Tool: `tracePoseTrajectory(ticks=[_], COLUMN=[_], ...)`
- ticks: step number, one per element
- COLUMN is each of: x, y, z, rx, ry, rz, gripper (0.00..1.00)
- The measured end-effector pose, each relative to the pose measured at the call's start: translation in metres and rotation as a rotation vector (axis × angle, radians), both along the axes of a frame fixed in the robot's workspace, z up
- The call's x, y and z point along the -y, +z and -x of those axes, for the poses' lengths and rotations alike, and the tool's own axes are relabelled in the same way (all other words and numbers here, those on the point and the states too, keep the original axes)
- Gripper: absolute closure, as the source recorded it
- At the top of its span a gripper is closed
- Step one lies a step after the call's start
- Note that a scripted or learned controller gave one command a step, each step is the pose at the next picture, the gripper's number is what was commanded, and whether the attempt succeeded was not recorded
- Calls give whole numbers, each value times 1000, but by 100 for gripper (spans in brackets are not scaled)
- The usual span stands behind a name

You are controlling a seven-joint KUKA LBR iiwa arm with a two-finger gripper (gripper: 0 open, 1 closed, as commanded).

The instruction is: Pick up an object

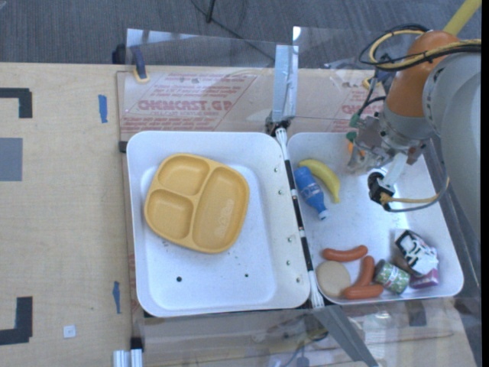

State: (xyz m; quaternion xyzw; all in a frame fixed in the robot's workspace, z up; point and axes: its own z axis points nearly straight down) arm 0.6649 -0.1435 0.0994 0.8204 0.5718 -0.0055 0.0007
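The gripper (365, 157) hangs over the back of the right bin (428, 228), near its far wall; whether it is wide or narrow I cannot tell from this slant, and nothing is seen held in it. The nearest candidates lie just left of it: a yellow banana (324, 177) touching a blue bottle (309, 190) on the bin floor. The banana looks light, with a smooth curved skin that probably slips; a hold across its thick middle seems safest. The bottle is likely stiff and round, apt to roll, so its body should be taken across its width. At the front of the bin sit sausages (353, 264), a round flat beige piece (333, 278), a small can (392, 277) and a black-and-white packet (416, 252), crowded together. In the left bin (153, 281) lies a yellow divided plate (197, 202), wide and shallow, hard to pinch except at its rim.
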Motion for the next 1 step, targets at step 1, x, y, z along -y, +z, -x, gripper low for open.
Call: tracePoseTrajectory(ticks=[1], x=[-56], y=[105], z=[-2], rx=[10], ry=[-229], rz=[-6], gripper=[100])
